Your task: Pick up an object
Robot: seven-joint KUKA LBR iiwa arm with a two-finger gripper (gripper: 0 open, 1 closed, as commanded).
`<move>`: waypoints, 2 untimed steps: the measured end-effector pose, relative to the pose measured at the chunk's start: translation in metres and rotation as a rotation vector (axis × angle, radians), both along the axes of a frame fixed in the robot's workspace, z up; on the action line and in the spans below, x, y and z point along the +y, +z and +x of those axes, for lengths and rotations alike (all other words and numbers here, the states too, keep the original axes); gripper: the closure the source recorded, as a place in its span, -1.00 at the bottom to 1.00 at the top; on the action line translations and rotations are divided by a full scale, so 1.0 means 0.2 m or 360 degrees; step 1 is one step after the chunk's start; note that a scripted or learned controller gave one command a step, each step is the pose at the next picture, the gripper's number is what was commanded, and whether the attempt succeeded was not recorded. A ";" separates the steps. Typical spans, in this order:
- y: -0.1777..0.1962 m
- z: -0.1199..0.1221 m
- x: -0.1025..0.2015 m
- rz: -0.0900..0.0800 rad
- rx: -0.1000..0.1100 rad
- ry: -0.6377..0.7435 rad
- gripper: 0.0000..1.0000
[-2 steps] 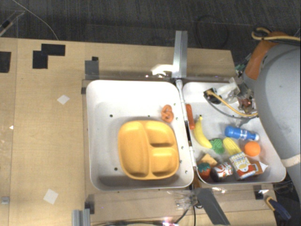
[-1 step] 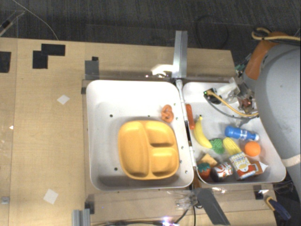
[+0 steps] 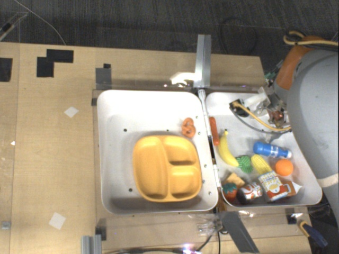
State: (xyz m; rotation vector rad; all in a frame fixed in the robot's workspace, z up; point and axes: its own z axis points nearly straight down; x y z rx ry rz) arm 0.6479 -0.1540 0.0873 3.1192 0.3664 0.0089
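Inspecting the right bin (image 3: 313, 196), we find the gripper (image 3: 275, 113) poised near its far wall, jaw state indiscernible, carrying nothing we can see, while the banana (image 3: 226, 150), orange ball (image 3: 284, 166) and blue bottle (image 3: 271, 150) lie unlifted, so picking remains.

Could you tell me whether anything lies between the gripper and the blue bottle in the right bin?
Nothing visible does. The gripper hangs over the upper part of the right bin, and the blue bottle lies just below it in the view, with bare bin floor between them. The orange ball and corn cob lie beyond the bottle.
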 end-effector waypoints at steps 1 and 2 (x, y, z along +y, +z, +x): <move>0.00 0.00 0.00 0.0000 0.0000 0.0000 -1.00; 0.00 0.00 0.00 0.0000 0.0000 0.0000 -1.00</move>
